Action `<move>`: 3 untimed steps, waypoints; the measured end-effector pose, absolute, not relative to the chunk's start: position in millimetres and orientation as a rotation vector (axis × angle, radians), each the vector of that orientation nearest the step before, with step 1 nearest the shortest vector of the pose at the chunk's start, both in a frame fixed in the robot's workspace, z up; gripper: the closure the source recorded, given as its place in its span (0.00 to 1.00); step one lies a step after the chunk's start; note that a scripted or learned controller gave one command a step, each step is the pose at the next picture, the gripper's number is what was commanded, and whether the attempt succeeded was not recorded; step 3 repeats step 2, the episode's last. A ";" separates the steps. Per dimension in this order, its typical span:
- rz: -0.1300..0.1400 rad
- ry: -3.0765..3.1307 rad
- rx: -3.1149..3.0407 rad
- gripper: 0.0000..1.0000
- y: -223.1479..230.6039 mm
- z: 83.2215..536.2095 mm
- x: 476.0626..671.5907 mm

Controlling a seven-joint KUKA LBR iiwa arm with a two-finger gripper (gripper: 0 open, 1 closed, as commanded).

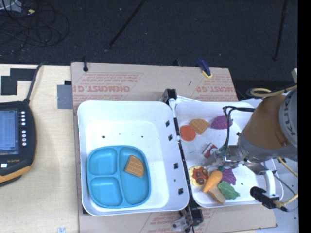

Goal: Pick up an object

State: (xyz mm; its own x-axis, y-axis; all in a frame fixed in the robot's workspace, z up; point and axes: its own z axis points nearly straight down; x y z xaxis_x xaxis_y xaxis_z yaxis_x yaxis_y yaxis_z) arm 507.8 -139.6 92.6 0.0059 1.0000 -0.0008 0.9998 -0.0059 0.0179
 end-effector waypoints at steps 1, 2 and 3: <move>0.001 2.226 2.218 0.00 -113.0 85.7 565.9; 0.001 2.227 2.218 0.00 -90.8 85.1 646.1; 0.001 2.227 2.218 0.00 -90.8 85.1 646.1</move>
